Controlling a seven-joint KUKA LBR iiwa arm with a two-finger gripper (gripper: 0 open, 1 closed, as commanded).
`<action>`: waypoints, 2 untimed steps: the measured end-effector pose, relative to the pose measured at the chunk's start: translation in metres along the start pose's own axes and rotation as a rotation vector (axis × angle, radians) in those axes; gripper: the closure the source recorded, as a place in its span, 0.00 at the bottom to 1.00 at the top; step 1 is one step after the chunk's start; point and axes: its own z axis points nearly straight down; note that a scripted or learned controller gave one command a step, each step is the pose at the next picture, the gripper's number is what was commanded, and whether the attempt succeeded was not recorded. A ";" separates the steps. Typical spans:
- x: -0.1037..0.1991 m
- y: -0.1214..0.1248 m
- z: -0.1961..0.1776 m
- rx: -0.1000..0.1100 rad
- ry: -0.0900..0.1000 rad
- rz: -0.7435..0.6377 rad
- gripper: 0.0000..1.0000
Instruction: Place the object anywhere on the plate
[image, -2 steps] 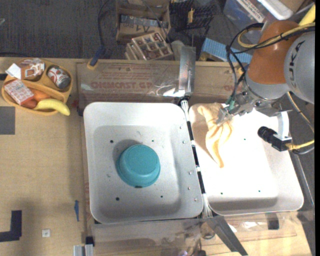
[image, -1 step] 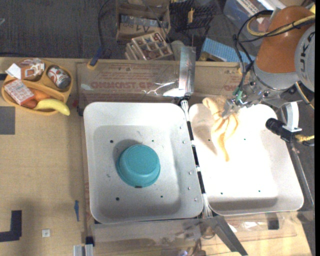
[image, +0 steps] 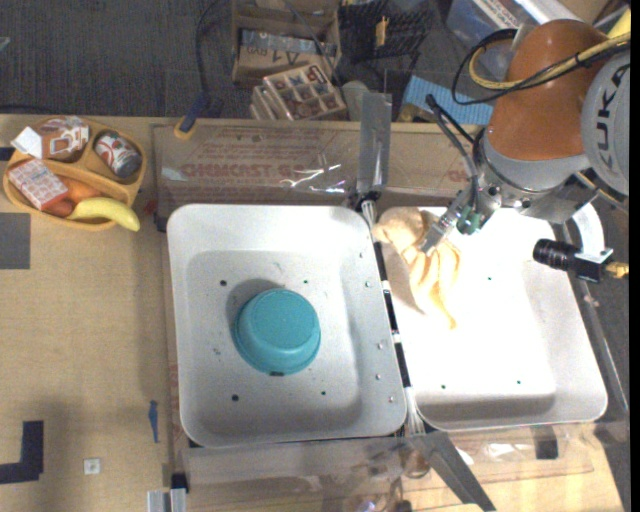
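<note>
Gripper (image: 437, 237) low in right bin (image: 520, 360), touching pale yellow object (image: 432, 275), grip state unclear

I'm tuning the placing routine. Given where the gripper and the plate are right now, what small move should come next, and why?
Probably lift slightly. The gripper sits at the pale yellow object in the right bin, while the teal plate lies in the left bin; a lift would show whether anything is held.

arm (image: 560, 90) cut off at right edge; hand (image: 437, 237) fingers blurred against yellow object (image: 428, 265).
</note>
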 end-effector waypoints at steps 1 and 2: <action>0.043 0.008 0.006 -0.001 -0.001 -0.397 1.00; 0.082 0.030 0.013 -0.002 -0.001 -0.792 1.00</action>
